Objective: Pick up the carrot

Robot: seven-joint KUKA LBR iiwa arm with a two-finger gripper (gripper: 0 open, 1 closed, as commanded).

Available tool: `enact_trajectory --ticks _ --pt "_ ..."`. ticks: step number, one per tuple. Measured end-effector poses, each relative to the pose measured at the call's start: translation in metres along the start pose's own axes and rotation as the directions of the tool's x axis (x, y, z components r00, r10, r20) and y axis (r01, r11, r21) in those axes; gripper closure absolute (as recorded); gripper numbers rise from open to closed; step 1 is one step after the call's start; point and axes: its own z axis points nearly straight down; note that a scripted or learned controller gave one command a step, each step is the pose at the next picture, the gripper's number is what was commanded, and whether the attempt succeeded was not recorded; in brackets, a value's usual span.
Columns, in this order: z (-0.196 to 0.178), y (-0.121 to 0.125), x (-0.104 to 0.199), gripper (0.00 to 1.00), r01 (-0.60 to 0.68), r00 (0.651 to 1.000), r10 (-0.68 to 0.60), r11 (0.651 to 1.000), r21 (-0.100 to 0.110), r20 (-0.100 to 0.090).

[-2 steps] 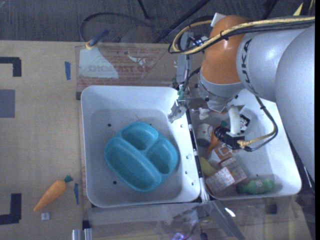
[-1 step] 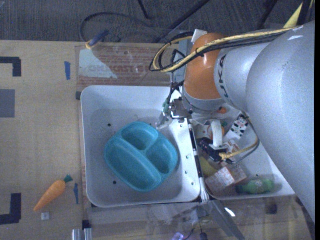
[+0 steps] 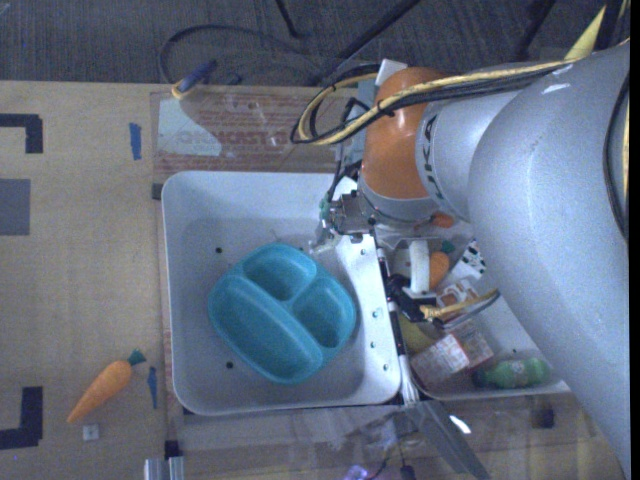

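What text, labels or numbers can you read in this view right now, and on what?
Nothing here can be read for certain.
Clear sheet behind the left bin: reddish print, too blurred to read.
Packet in the right bin: label too small to read.
Carrot, teal divided plate and arm: no markings seen.

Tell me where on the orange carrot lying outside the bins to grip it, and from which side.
Grip the orange carrot around its thicker middle, coming straight down from above. It lies flat on the wooden bench, slanted with its green top up-right, so close the fingers across its narrow width. Nothing crowds it but a strip of blue tape.
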Motion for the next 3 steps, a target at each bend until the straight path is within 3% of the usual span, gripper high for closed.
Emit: enact_trajectory --ticks 1,2,3 --pt "-0.044 0.073 -0.09 0.0 -0.09 0.995 0.091 0.996 0.03 -0.03" --pt "-0.045 -0.003 -0.109 0.0 -0.107 0.994 0.108 0.994 0.033 -0.03" --pt "-0.044 -0.046 -0.156 0.0 -0.007 0.999 0.008 1.0 0.031 -0.034"
